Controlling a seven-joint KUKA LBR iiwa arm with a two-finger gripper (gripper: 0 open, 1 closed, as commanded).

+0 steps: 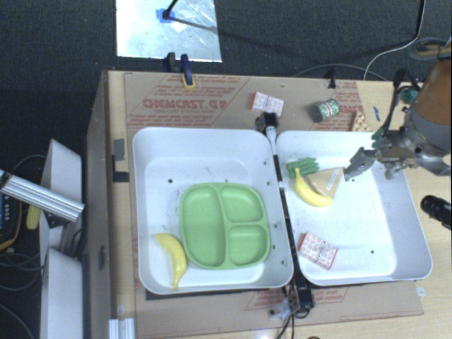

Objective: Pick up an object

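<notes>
One end effector hangs over the far part of the right bin, its fingers spread a little with nothing between them, the tips just beside a pale wedge-shaped block. Touching that block on its left lies a yellow banana, and a green toy sits just beyond it near the bin's far left corner. At the near left of this bin lies a red-and-white packet. The left bin holds a green divided plate with a second banana at its near left. On the counter beyond the bins lie a small can and a card.
</notes>
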